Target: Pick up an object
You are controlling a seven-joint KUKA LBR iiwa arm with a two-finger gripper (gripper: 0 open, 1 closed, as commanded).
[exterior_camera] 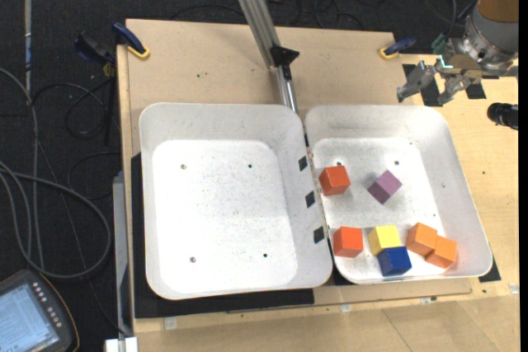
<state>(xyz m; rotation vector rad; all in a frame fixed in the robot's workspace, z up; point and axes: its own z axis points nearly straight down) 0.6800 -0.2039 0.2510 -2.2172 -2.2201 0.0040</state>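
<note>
Above the right bin's (pixel 462 202) far right corner, the hand (pixel 431 86) hangs over the table (pixel 206 66), clear of every block; whether it is spread or clenched I cannot tell. Right bin contents: one orange cube (pixel 334 180) near the divider, a purple cube (pixel 384 186) just right of it. Front row: second orange cube (pixel 348 241), a yellow cube (pixel 384 238) with a blue cube (pixel 394 260) touching its front, and two more orange blocks (pixel 433 245) together at the right. Left bin (pixel 157 177) white, speckled.
</note>
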